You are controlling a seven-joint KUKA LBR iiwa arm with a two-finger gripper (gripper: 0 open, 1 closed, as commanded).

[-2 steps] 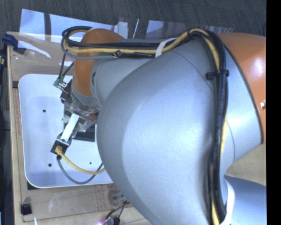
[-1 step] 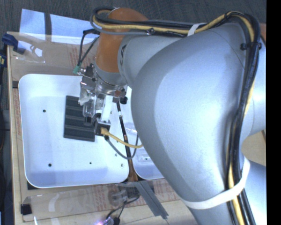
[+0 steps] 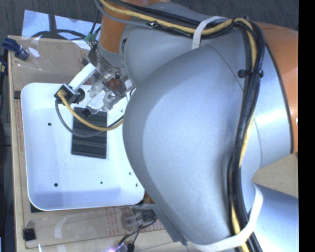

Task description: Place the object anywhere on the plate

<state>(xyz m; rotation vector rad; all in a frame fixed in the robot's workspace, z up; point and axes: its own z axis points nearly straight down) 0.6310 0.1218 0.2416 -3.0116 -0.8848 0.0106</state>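
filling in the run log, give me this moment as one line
arm: over the white bin | hand: low, at the top end of the dark flat rectangle | grasp: cannot tell | rectangle: flat on bin floor

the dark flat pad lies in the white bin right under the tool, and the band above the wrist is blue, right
Not quite. The camera view shows the band above the wrist is orange, not blue. The rest holds: the dark flat pad lies in the white bin, just under the tool.
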